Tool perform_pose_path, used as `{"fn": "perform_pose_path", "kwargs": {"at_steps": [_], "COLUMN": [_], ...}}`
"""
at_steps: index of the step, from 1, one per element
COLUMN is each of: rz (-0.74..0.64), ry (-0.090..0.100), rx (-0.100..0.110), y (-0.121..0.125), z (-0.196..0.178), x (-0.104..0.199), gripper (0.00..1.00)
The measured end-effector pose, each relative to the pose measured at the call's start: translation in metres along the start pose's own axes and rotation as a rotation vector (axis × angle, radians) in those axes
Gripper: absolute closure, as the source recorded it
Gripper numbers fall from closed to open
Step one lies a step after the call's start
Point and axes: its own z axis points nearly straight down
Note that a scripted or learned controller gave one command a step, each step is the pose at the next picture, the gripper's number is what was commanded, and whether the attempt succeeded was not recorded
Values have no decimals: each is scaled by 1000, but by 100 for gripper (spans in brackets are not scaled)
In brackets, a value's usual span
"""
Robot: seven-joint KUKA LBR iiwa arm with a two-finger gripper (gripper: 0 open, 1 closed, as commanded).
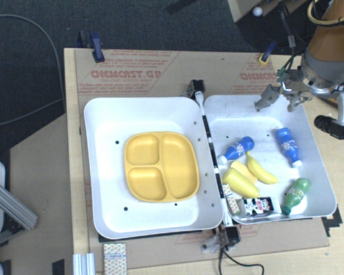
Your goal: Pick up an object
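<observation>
The brown board (160, 67) under the bins carries red printed lettering. Behind the left bin it reads "CHEMCAST GP", with a smaller line above it too fine to read. The same print repeats behind the right bin, partly hidden. No other text is legible.

A dark blue-grey carpet (40, 16) covers the floor around the counter (160, 67), whose top is a brown board printed with red lettering. A grey cable (56, 50) loops over the carpet at left. Blue clamps (95, 46) grip the board's far edge. At lower left stands what may be an aluminium rail (8, 202).
</observation>
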Motion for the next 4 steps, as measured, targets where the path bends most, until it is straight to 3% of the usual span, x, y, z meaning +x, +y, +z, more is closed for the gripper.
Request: {"fn": "perform_pose_path", "kwargs": {"at_steps": [1,3,4], "rz": [-2,-3,-2], "ry": [6,6,1], "rx": [5,0,-2], "y": [26,-34,-34], "z": [107,115,105], "x": [-67,-67,-69], "gripper": [0,0,100]}}
